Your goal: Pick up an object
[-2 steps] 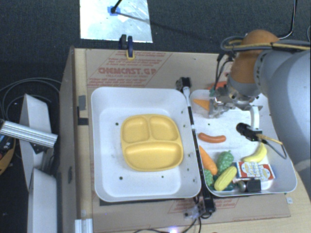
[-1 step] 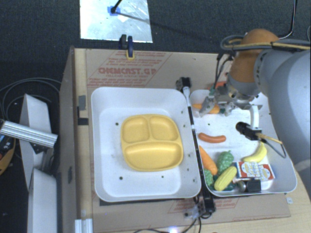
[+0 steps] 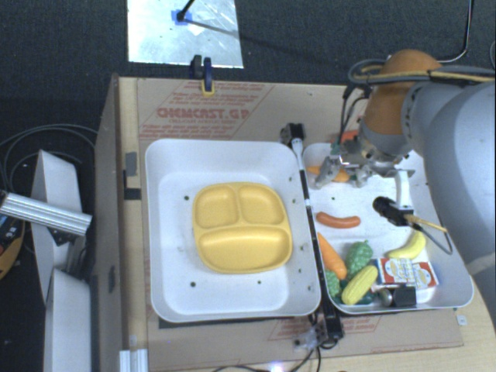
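Two shallow white bins sit side by side at the middle of the frame. The left bin (image 3: 155, 208) holds a yellow divided plate (image 3: 240, 227). The right bin (image 3: 353, 200) holds a scatter of toy food.

The gripper (image 3: 347, 173) hangs low over the upper left part of the right bin, close to the wall between the two bins. Whether it is open or closed cannot be told from this slant, and nothing can be seen clamped in it. A small orange piece (image 3: 322, 176) lies just beside the gripper, on its left. It is partly hidden, so what it is stays unclear.

Below it, apart from the gripper, a toy sausage (image 3: 339, 221) lies crosswise on bare floor. Lower still, crowded along the bottom of the bin, are:
- a carrot (image 3: 332, 256)
- a piece of broccoli (image 3: 359, 252)
- an ear of corn (image 3: 359, 284)
- a banana (image 3: 409, 246)
- a red-and-white carton (image 3: 407, 270)

The orange piece looks like the likeliest target, being nearest. It probably handles like the other toys: light, stiff and smooth-skinned, so prone to slipping out of a shallow pinch. The best hold would be across its narrow width near the middle. The bin wall close on its left leaves little room on that side. The sausage, lying alone, would be the easier pick.
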Tool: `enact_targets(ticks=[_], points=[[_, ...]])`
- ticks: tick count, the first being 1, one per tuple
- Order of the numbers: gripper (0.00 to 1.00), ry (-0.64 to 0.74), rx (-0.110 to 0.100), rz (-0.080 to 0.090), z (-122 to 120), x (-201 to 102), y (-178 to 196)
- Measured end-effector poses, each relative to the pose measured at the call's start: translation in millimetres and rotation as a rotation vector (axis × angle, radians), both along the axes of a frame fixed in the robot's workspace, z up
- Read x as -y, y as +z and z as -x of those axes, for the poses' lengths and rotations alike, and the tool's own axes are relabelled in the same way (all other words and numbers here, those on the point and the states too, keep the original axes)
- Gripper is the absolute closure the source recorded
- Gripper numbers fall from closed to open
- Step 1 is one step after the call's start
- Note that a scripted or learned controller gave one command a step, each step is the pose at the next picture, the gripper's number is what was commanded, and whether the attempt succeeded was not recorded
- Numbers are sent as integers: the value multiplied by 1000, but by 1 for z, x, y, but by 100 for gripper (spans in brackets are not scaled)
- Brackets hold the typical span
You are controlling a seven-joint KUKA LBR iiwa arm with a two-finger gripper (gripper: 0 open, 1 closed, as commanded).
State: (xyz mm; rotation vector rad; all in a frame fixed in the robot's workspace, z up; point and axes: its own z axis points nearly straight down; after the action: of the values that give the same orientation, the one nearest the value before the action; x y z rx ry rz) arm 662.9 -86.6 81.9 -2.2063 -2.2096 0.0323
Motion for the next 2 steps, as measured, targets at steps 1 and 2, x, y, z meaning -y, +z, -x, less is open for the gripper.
enact_targets(ticks=[1, 2], points=[[0, 0, -1, -7, 0, 3, 0], [0, 0, 0, -4, 0, 2, -1]])
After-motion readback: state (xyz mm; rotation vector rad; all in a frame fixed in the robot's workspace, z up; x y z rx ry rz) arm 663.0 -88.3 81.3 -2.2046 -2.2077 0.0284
